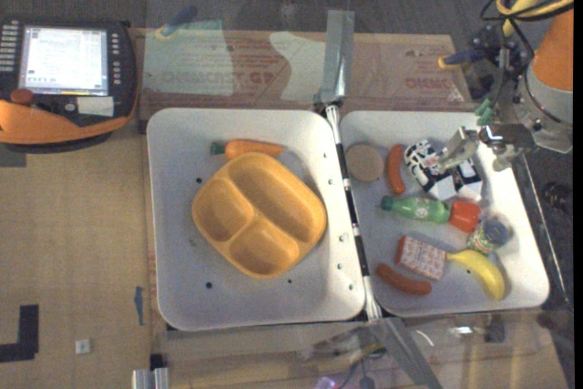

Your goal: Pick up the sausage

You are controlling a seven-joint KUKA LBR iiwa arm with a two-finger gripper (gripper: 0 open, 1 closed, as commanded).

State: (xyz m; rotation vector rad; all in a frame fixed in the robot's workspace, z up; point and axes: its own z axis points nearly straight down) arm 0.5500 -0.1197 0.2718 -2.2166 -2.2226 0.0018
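Two sausage-like pieces lie in the right bin (533, 287). One orange-red sausage (394, 169) lies lengthwise near the bin's upper left, beside a round brown disc (365, 162). A darker red sausage (403, 280) rests near the bin's front left corner. My gripper (460, 159) hangs over the upper middle of that bin, above a white box (444, 184) and a black-and-white toy (420, 156). It sits to the right of the upper sausage and well behind the lower one. Nothing shows in its grasp.
The right bin also holds a green bottle (417, 209), a red piece (465, 215), a pink box (422, 257), a banana (481, 272) and a small bluish ball (493, 233). In the left bin (173, 287) are a yellow divided plate (259, 213) and a carrot (250, 148). A teach pendant (64, 77) lies at far left.
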